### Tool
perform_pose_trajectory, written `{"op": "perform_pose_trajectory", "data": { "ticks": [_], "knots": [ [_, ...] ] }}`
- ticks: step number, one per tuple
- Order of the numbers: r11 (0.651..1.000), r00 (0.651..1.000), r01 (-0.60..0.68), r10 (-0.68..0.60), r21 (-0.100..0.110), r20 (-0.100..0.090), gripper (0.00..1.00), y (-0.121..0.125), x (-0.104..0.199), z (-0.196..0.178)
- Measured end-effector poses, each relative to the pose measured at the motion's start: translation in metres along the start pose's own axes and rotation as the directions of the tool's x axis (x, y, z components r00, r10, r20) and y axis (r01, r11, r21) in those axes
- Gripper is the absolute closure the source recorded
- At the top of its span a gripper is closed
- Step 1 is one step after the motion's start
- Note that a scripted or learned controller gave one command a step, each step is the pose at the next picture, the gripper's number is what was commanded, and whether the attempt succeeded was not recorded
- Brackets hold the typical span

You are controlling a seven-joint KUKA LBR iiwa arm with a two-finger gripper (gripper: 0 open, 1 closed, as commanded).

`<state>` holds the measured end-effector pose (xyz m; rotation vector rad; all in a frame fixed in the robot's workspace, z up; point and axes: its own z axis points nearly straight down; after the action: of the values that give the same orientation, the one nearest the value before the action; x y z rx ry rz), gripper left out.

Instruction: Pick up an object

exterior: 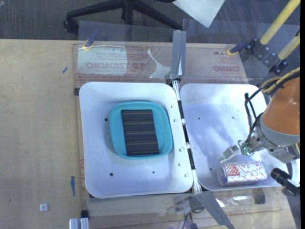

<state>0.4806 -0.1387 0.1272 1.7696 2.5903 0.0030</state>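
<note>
One can [242, 171] against right bin's [209, 104] near edge

We look down from one fixed camera above the surface [33, 128], tilted so the far edge sits at the top of our view. Both white bins lie in the middle, the left bin [95, 175] and right bin [209, 104], at moderate range. The arm [283, 113] enters from our right.
</note>
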Motion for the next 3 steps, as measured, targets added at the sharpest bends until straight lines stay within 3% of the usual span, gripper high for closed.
{"op": "perform_pose_trajectory", "data": {
  "ticks": [1, 2, 3],
  "knots": [
    [1.000, 1.000, -0.003, 0.003, -0.001, 0.002, 1.00, 0.000, -0.001, -0.010],
    [1.000, 1.000, -0.003, 0.003, -0.001, 0.002, 0.00, 0.000, -0.001, -0.010],
    [0.997, 0.997, 0.075, -0.075, 0.004, -0.004, 0.00, 0.004, 0.013, -0.005]
  ]
}}
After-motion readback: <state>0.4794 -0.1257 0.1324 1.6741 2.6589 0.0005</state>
